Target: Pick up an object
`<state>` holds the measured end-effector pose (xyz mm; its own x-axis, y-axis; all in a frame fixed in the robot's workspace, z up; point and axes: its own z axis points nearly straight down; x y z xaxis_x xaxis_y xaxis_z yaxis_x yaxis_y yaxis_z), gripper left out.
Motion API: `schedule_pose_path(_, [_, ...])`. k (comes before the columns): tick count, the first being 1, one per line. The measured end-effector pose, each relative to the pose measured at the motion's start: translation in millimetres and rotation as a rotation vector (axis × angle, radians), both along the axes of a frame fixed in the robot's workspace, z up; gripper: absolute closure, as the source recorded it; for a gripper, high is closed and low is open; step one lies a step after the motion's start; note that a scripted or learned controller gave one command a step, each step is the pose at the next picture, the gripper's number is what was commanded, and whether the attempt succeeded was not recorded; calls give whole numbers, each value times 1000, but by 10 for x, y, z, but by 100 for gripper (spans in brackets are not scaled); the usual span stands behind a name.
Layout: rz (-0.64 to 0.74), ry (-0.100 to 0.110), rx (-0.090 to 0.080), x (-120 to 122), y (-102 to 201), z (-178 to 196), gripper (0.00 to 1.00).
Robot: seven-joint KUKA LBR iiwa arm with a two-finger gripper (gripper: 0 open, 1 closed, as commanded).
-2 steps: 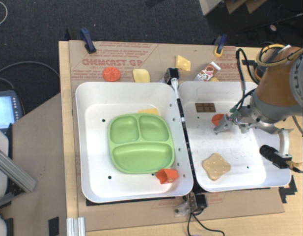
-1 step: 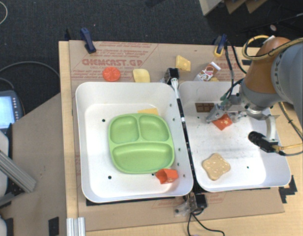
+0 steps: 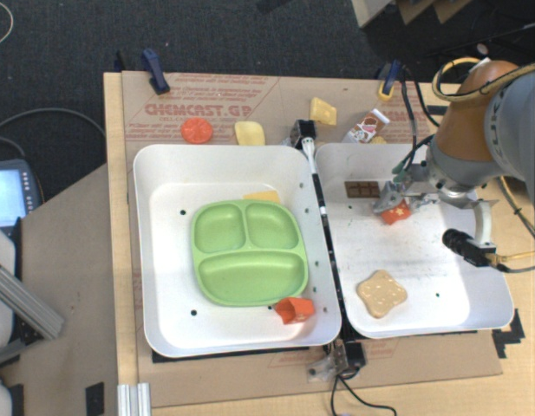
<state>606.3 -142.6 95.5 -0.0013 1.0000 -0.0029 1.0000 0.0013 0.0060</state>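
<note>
In the right bin (image 3: pixel 488 306), my gripper (image 3: pixel 393 201) is low over the far left part, just in front of a brown chocolate bar (image 3: pixel 363 189). A small red-orange piece (image 3: pixel 395 214) sits directly under the gripper's tip, touching or nearly touching it. A tan toast-shaped piece (image 3: pixel 381 293) lies near the front of the same bin. The left bin (image 3: pixel 154 232) holds a green divided plate (image 3: pixel 248 252), an orange-red block (image 3: pixel 293 309) at the plate's front edge, and a pale yellow piece (image 3: pixel 262 197) behind the plate.
On the cardboard behind the bins lie an orange disc (image 3: pixel 196 130), a yellow piece (image 3: pixel 249 133), a yellow wedge (image 3: pixel 322 110) and a small packet (image 3: pixel 366 128). Blue clamps (image 3: pixel 154 69) (image 3: pixel 388 78) grip the board's back edge. Cables trail at the right.
</note>
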Motion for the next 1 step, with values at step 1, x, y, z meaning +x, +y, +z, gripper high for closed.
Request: schedule_pose_path(1, [5,-5,3,-64,587,958,100])
